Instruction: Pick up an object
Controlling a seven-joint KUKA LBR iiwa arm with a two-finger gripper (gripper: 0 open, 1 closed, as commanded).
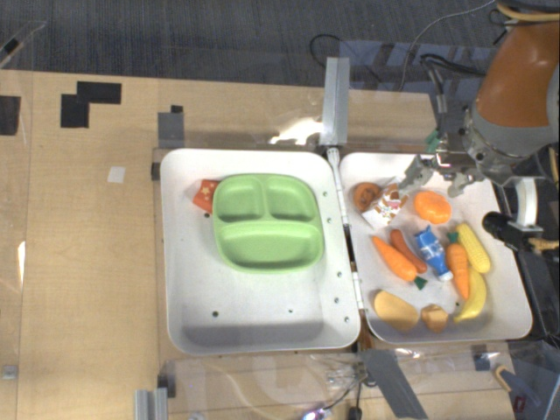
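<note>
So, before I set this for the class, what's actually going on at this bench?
A grey and orange robot arm reaches in from the right, its gripper open above the far end of the right bin, close to an orange fruit. Nothing sits between its fingers. That bin holds toy food: carrots, corn, a banana, a blue bottle. The left bin holds a green divided plate and a small red item.

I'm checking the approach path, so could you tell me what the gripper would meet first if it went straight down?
Probably the orange fruit: the open gripper hangs just above it in the right bin, though depth is unclear.
</note>
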